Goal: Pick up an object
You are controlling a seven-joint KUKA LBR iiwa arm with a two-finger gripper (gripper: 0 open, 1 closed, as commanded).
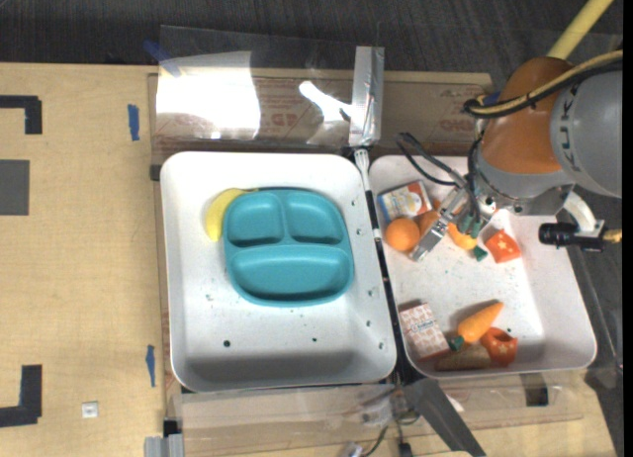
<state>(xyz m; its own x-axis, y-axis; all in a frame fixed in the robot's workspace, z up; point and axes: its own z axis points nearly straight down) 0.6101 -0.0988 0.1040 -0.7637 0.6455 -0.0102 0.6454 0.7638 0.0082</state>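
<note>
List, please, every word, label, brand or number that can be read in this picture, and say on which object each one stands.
"KU": grey letters on the arm's housing, cut off at the picture's edge; the rest cannot be seen.
Small carton in the right bin: has printing, too small to read.
Small patterned box in the same bin: print too blurred to read.
Cardboard behind the bins: faint marks, not readable.

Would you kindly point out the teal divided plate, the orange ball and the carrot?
teal divided plate (287, 277): camera view, its large lower compartment.
orange ball (401, 235): camera view, its top.
carrot (478, 322): camera view, mid-body.
</note>
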